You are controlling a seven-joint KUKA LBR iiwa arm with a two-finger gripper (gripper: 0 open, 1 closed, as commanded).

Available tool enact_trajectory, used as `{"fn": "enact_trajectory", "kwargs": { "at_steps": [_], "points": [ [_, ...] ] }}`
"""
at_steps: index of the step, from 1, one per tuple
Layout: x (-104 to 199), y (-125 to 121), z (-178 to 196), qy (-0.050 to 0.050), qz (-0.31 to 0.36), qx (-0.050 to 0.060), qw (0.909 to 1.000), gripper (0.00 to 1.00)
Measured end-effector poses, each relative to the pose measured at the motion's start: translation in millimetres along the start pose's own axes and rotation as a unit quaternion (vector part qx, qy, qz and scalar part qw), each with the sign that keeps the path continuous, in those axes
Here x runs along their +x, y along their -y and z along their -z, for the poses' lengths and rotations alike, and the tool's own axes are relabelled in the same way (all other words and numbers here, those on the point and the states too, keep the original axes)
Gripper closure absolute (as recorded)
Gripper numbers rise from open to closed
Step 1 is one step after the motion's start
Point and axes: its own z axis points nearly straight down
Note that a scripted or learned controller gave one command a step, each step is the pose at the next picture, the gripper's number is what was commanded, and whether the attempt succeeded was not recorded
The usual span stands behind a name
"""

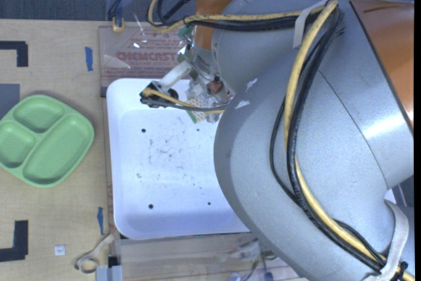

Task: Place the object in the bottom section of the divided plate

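Note:
A green divided plate (pixel 45 139) lies on the wooden bench at the left, outside the bins. It has two small sections at its upper left and one large section at its lower right, and nothing lies in them. My gripper (pixel 195 102) hangs over the far edge of the left white bin (pixel 164 207), wrapped in yellow and black cables. A small greenish-white bit (pixel 198 116) shows just under it; I cannot tell what it is or whether it is held. The big grey arm hides the right bin.
A clear sheet with red lettering (pixel 141 57) lies behind the bin. Black and blue tape marks dot the bench, and a tan loop (pixel 92 260) lies at the bin's near left corner. The bin floor carries faint scuffs.

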Motion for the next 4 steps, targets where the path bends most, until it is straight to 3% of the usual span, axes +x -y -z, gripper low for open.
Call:
{"fn": "enact_trajectory", "kwargs": {
  "at_steps": [1,2,3,4],
  "points": [
    [33.1,17.1,-101.1,-0.003,-0.104,0.000,0.9946,1.00],
    [33.5,16.7,-90.7,-0.003,-0.104,0.000,0.9945,1.00],
    [11.1,-3.8,0.8,-0.002,-0.048,-0.001,0.9988,1.00],
    [43.4,25.4,-27.5,-0.003,-0.063,-0.001,0.9980,1.00]
  ]
}}
